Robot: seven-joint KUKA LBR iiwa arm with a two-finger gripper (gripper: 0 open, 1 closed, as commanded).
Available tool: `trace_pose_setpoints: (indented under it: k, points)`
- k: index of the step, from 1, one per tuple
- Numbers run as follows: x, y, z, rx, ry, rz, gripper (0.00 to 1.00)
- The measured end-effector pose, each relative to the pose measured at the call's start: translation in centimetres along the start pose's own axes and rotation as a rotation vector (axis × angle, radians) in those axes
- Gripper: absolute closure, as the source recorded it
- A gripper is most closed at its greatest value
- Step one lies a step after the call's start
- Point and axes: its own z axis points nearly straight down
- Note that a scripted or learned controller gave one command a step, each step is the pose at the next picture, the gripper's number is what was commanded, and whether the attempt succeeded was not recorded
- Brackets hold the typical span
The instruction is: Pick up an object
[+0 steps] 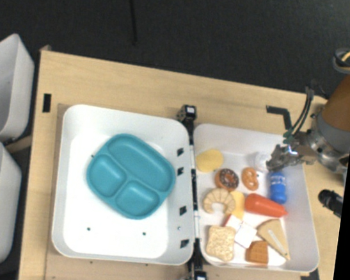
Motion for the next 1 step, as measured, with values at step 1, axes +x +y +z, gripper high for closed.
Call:
trace_pose_setpoints:
  k: [1]
  points:
    - [-0.15, 0.09, -1.60, 0.004, 0.001, -0.002, 1.00]
